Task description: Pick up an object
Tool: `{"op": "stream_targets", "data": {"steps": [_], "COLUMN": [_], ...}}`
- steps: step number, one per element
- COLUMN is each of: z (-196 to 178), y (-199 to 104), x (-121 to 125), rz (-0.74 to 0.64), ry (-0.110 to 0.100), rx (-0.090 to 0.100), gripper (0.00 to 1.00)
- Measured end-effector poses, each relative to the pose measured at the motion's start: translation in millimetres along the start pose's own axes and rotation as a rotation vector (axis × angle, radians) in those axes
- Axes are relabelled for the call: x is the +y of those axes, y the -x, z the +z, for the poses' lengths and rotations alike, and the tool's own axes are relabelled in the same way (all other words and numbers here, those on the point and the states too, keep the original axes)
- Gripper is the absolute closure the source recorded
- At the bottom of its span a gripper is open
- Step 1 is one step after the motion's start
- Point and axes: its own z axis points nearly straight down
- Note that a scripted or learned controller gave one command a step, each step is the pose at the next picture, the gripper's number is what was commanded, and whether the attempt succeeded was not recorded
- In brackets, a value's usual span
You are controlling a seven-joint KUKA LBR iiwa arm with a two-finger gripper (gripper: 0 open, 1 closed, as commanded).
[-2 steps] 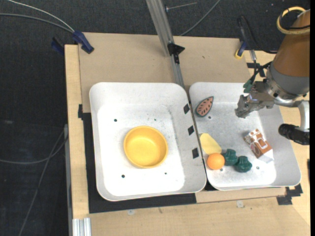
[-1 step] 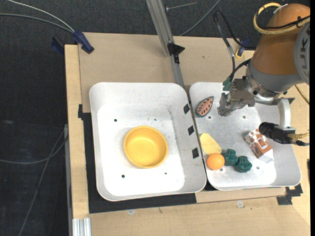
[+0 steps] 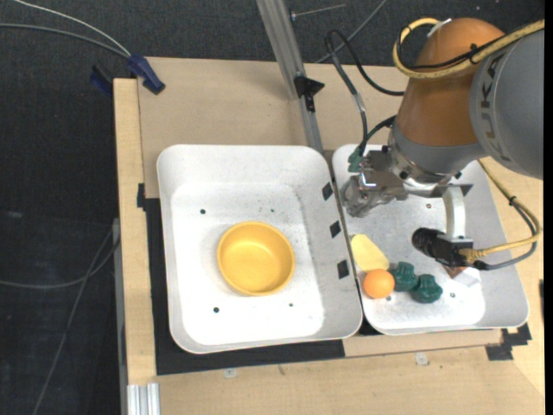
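Gripper [image 3: 361, 199] hangs low over the far left part of the right bin [image 3: 499, 277], close to the wall it shares with the left bin [image 3: 177, 173]. Nothing can be seen in its grasp, and the slanted view does not show whether it is released or clenched, so that cannot be told. Above it the arm [image 3: 449, 85] comes in from the right, its orange band bulking over the far half of the right bin.

Three small things lie in the near left part of the right bin, all nearer than the gripper and apart from it. A pale yellow wedge [image 3: 369, 252] lies nearest to it, just beside the shared wall. An orange ball [image 3: 378, 284] sits at the wedge's near end, touching it or almost so. A green toy [image 3: 416, 282] lies just right of the ball.

In the left bin a yellow bowl [image 3: 255, 258] stands upright near the middle, well apart from the gripper.

Both bins rest on the bench [image 3: 216, 102]. A grey post [image 3: 281, 33] slants up from between the bins at their far side, and a blue clip [image 3: 147, 74] sits at the bench's far left corner.
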Motion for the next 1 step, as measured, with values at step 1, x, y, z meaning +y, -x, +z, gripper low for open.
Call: {"op": "stream_targets", "data": {"steps": [1], "z": [-2.9], "y": [-55.1], "x": [5.5], "rz": [0.0], "ry": [0.01], "rx": [-0.002], "gripper": [1.0]}}
